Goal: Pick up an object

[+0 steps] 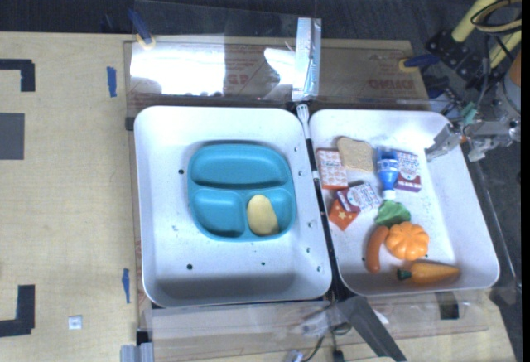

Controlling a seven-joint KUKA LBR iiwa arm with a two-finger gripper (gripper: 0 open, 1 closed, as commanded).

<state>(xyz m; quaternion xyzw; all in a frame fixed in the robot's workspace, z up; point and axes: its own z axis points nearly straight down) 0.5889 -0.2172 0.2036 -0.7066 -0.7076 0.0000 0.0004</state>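
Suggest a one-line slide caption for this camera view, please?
Gripper poised over the right bin of toy foods; a yellow lemon sits in the blue tray at left.

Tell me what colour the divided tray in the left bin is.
The divided tray is bright blue, seen clearly in the camera view, with a yellow egg-shaped item in one compartment.

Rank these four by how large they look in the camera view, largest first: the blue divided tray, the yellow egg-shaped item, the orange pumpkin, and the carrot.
1. blue divided tray, by far the largest.
2. and 3. orange pumpkin and carrot: the pumpkin is rounder, the carrot longer and thinner; too close to rank.
4. yellow egg-shaped item, slightly smaller.
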